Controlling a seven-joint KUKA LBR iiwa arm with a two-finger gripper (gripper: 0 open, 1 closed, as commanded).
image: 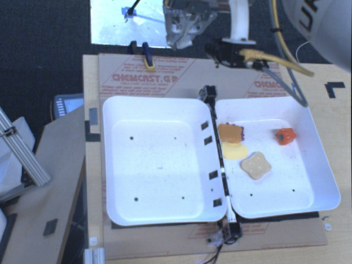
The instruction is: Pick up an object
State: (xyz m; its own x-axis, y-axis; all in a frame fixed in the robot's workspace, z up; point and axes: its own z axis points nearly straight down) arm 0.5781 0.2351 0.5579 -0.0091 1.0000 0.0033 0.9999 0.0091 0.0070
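Note:
The right bin (322,169) holds several small items near its left wall and back. An orange block with a purple edge (231,132) lies by the divider, a flat yellow piece (235,151) just in front of it, and a tan toast-shaped piece (256,165) below that. A red-orange object (285,136) sits at the right rear. My gripper (181,34) hangs high at the top of the view, above the bench's far edge and well away from both bins, with nothing seen between its fingers.
The left bin (118,202) lies beside the right one, joined by black clips (212,142) along the divider. A yellow clamp (148,59) and cables (275,67) sit on the board behind the bins. A metal rail (22,153) stands at far left.

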